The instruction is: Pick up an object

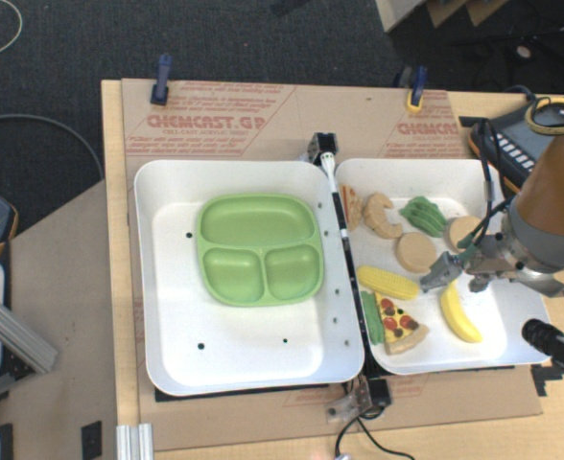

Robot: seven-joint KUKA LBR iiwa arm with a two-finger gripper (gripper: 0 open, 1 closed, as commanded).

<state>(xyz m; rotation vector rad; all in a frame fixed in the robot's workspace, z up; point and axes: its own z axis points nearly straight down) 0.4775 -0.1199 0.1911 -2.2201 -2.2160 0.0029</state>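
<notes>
Overhead, two shallow white plastic bins sit side by side. A pale green three-compartment plastic tray (260, 248) lies in the left bin (157, 286). In the right bin (498, 356) lie toy foods: one yellow banana (460, 315), one corn cob (388, 282), one pizza slice (398, 324), one round tan biscuit (417, 251), one green leafy piece (424, 215) and one tan croissant-like piece (382, 216). A grey two-finger gripper (452, 267) hovers between biscuit and banana; I cannot tell how its fingers stand. Crowding is the likely risk: descending, it may nudge neighbours and grasp nothing.
</notes>
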